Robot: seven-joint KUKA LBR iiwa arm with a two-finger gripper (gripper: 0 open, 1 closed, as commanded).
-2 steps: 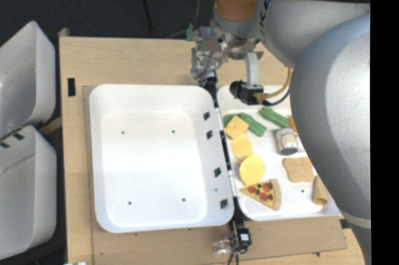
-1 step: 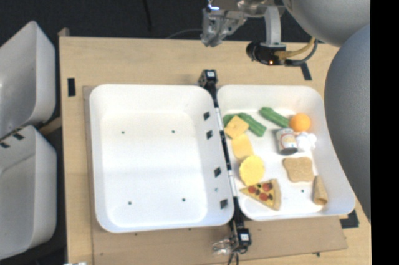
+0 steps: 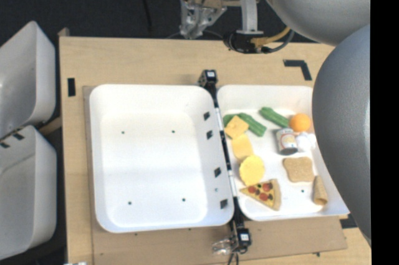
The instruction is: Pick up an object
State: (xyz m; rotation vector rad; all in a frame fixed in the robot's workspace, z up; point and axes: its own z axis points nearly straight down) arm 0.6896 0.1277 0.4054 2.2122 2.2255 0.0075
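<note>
Your tool (image 3: 198,19) at 12 o'clock past the surface (image 3: 137,58) edge, finger state unreadable, left bin (image 3: 149,158) open, right bin (image 3: 249,94) crowded with toy food.

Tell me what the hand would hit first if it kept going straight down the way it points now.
Probably the bare wooden bench, behind the two bins. The hand hangs beyond the left bin, well away from the toy food in the right bin. Depth is hard to judge from this slant.

Bright, even overhead light; white bins (image 3: 149,220) glare (slightly blown), bkgd dark, soft focus.
</note>
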